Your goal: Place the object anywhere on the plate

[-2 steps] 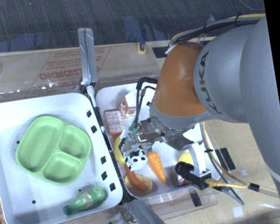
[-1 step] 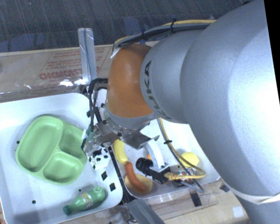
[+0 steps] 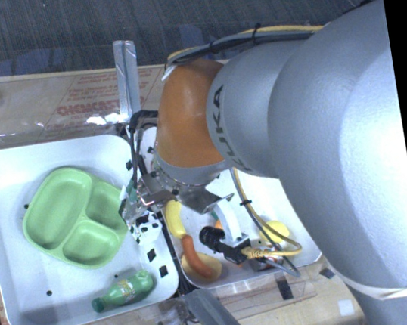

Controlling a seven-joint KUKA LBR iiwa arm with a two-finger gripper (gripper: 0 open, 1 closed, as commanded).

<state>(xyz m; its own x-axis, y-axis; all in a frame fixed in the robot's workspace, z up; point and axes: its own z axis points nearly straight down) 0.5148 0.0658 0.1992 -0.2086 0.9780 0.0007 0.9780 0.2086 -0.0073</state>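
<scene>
Grey arm [image 3: 322, 139] fills the right side; its hand [image 3: 140, 206] sits at the bins' divider, beside the green plate [image 3: 74, 216]. Finger state: cannot tell. No object is visibly held. Judged step: transfer. Next: confirm grasp before centring over the plate.

pale green plate [image 3: 74, 213], green bottle [image 3: 124, 290], yellow banana [image 3: 175, 218], white bins [image 3: 7, 250].
</scene>
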